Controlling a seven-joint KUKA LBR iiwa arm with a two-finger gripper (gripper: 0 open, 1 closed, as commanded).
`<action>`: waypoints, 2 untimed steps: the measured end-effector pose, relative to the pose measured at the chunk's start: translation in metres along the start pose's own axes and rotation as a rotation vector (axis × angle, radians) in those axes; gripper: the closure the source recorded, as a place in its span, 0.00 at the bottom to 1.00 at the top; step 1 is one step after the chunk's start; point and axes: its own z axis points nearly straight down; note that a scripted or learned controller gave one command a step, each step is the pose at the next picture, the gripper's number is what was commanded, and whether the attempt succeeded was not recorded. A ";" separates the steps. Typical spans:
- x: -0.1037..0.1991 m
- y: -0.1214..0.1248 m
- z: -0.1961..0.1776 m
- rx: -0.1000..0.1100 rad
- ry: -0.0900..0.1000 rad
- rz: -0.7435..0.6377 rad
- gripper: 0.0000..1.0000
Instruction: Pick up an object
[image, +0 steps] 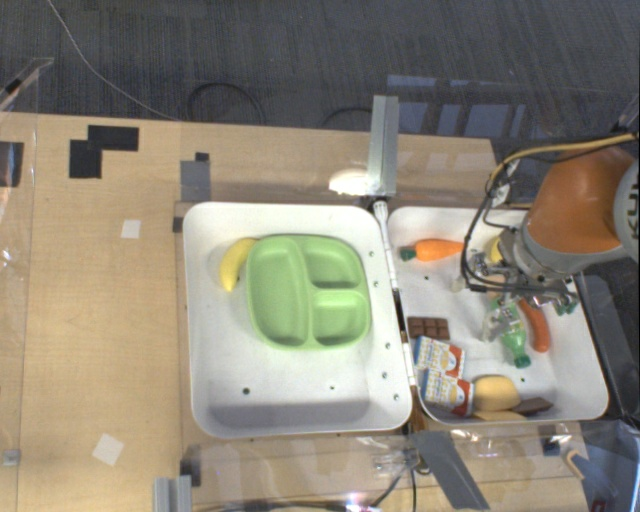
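Hanging over the right bin (590, 385), the gripper (508, 318) sits above a green bottle (515, 345); its grip cannot be told.

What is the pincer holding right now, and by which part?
Cannot be told. The pincer hangs over the green bottle and orange sausage in the right bin, but the wrist hides any hold.

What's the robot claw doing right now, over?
Claw low in right bin, over green bottle and orange sausage. Grip unconfirmed. Carrot and chocolate close by. Over.
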 end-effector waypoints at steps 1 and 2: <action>0.033 0.026 -0.001 0.001 0.000 -0.031 0.00; 0.017 0.001 0.000 0.000 -0.001 -0.054 0.00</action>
